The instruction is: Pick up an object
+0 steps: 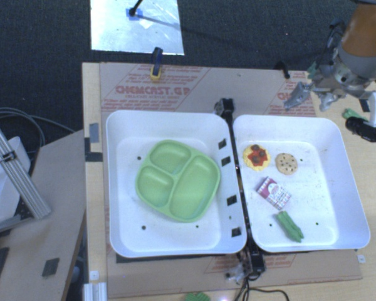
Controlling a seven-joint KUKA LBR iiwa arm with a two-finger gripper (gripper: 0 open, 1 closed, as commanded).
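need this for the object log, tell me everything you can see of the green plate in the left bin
The green plate is a pale green divided dish, plastic by its look, with a rounded outline and three compartments: two small ones on its left half and one large one on its right. It lies flat and upright, turned at a slant, near the middle of the left bin. All three compartments look empty. It rests on the bin floor and touches nothing else.
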